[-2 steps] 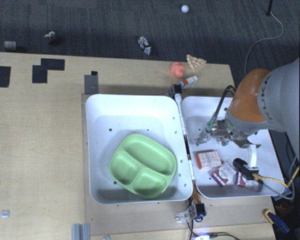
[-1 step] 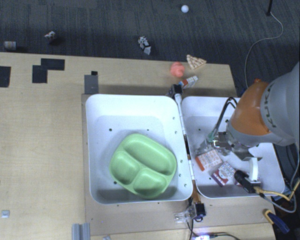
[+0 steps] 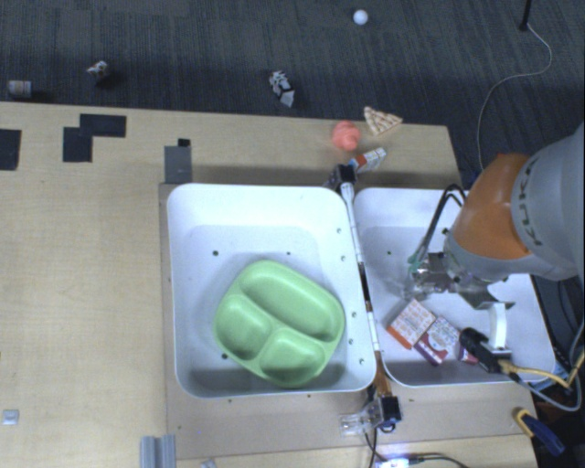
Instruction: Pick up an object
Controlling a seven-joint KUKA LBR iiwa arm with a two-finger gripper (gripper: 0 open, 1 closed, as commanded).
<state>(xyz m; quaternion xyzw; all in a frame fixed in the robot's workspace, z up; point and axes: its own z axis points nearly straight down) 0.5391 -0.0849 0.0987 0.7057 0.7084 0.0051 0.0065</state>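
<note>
Grey arm (image 3: 558, 215), orange band (image 3: 489, 215), seemingly dark cable (image 3: 437, 219)

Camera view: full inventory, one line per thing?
green divided tray: 1, light green, three compartments, in left bin
small boxes: 2, red and white, touching, near front of right bin
bins: 2, white, side by side on bench
pink ball: 1, pink, on bench behind the bins
wedge-shaped item: 1, tan, bench's back edge, right of the ball
small tube-like item: 1, red and white, behind the bins' seam
white ball: 1, on dark floor, top
arm: 1, grey with orange band, over right bin
pincer: 1, above the boxes, finger state unclear
</note>
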